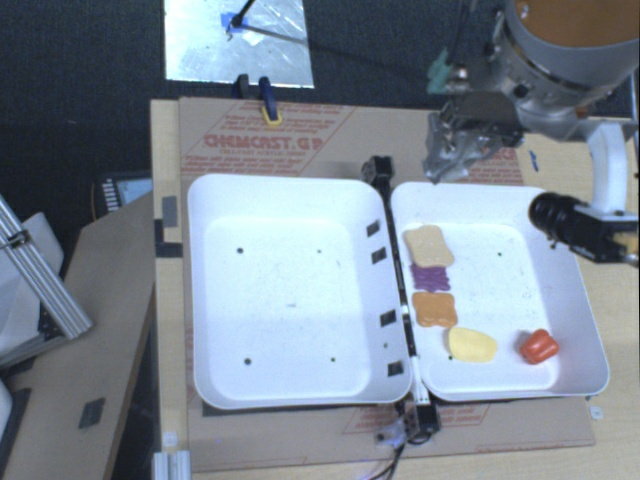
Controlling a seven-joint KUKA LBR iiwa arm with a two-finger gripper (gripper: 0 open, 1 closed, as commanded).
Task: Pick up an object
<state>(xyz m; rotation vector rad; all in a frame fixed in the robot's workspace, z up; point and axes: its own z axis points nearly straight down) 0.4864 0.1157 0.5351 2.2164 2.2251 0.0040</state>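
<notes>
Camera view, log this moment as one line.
gripper: above right bin's far edge, holding nothing | right bin: five small items | left bin

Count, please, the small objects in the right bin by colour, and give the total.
Tan: 1
Purple: 1
Orange: 1
Yellow: 1
Red-orange: 1
Total: 5, all in the right bin.

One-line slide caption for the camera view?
Tool above right bin's far edge; five toy foods lie inside.
</notes>
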